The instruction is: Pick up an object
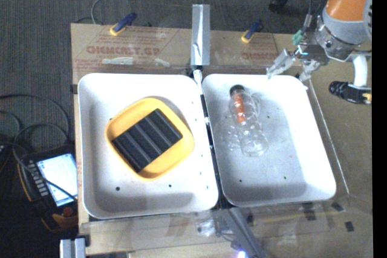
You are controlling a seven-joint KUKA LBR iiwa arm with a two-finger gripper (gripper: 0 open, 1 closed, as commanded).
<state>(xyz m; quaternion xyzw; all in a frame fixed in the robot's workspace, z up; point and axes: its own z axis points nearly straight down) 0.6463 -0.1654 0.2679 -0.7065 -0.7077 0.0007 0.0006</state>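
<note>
A clear plastic bottle [247, 120] with an orange cap end lies on its side in the right bin [308, 172], toward its back left. A yellow tray-like object with a black ribbed top [149, 136] lies in the left bin [97, 184]. My gripper [290, 67] hangs above the back right corner of the right bin, to the right of the bottle and apart from it. Its two pale fingers are spread, with nothing between them.
A metal strip [200, 33] stands upright behind the gap between the bins. Two blue and yellow clamps [123, 23] [251, 31] hold the brown board at the back. A handheld device [53, 175] with cables lies at the left of the bench.
</note>
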